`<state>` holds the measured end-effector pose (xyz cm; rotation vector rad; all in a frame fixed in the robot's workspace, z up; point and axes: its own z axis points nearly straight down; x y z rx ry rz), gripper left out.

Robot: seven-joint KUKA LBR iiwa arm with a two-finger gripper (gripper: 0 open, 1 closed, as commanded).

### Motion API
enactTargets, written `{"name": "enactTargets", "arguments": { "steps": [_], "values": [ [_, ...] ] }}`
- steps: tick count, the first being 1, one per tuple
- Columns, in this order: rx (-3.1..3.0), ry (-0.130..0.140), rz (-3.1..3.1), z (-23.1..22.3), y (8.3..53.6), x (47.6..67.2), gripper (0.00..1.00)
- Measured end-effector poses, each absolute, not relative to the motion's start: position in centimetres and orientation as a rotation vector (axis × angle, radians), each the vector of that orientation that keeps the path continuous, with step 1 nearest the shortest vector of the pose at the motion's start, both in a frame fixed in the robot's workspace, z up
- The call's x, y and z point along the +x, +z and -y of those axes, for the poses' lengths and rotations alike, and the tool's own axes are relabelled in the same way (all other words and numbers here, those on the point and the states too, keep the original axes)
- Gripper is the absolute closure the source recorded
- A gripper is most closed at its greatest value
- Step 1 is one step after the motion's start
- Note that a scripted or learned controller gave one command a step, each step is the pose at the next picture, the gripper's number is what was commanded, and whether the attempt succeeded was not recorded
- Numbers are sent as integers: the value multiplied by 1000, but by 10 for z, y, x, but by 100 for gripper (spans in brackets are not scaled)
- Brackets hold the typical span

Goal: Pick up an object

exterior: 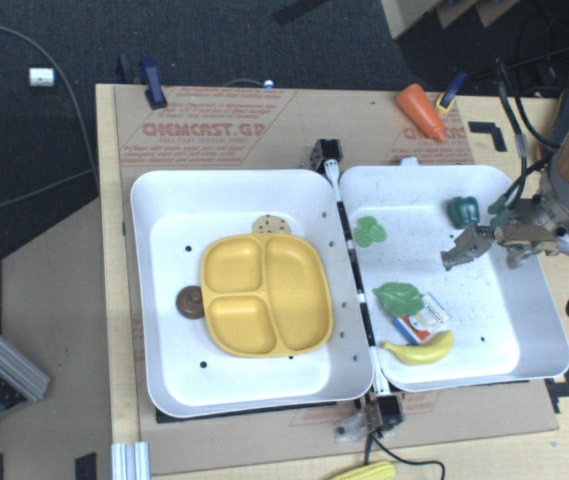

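Arm reaching in from the right puts my gripper low over the right bin; I can't tell how its fingers stand. A teal object sits just beside it, with a green leaf, a green piece, possibly a small packet, and a banana farther left. The left bin holds a yellow divided plate, a brown disc and a cookie.
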<state>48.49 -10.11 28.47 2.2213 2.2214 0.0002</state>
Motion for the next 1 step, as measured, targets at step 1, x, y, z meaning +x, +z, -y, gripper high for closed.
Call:
{"name": "enactTargets", "arguments": {
  "steps": [1],
  "values": [
    [2223, -3, -2220, 176, 204, 543, 0]
  ]
}}
